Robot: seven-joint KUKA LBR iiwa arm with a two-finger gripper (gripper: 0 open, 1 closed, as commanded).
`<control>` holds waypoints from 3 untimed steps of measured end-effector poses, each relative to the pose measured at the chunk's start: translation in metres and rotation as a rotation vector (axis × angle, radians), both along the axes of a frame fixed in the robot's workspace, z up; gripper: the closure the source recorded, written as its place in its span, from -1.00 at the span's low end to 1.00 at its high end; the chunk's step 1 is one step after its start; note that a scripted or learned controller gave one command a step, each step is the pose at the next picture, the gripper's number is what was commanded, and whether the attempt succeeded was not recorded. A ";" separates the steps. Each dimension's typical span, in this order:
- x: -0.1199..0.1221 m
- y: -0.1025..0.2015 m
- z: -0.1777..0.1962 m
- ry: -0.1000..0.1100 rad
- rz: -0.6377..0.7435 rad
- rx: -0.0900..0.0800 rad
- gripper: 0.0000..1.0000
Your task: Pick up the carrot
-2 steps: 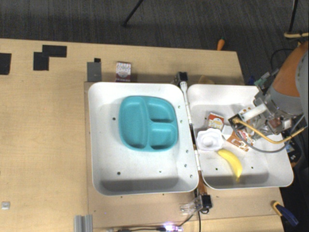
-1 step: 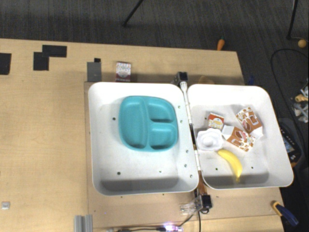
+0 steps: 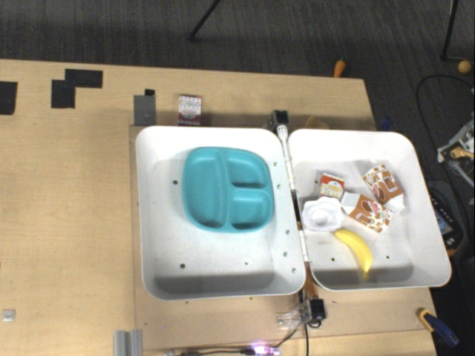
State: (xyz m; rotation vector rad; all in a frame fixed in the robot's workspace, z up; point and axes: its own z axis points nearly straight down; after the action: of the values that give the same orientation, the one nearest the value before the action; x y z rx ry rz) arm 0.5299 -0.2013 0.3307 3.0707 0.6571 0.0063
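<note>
Camera view
Writing: brown-and-white packets (image 3: 376, 193) in the right bin (image 3: 415, 165), print too small to read.
Carrot: cannot tell for certain; a small orange piece (image 3: 339, 68) lies at the desk's (image 3: 67, 221) far edge.
Left bin (image 3: 152, 199): teal tray (image 3: 226, 189).
Beside packets: banana (image 3: 355, 249), white cup (image 3: 320, 215).

A lab or test room was suggested by a plywood table (image 3: 67, 221), two fixed white bins (image 3: 152, 199), cables (image 3: 297, 336) and carpet (image 3: 297, 21).

We see a pale wooden counter (image 3: 67, 221) with black rectangular patches (image 3: 74, 86) near its far edge, and beyond it a dark grey carpeted floor (image 3: 111, 13).
</note>
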 end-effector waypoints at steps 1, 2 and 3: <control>0.000 0.000 0.000 0.000 0.000 0.000 -1.00; 0.000 0.000 0.000 0.000 0.000 0.000 -1.00; -0.021 -0.004 0.008 0.003 -0.209 0.001 -1.00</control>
State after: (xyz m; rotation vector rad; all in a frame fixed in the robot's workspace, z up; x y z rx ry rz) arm 0.5093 -0.2054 0.3389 3.1237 0.3335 0.0022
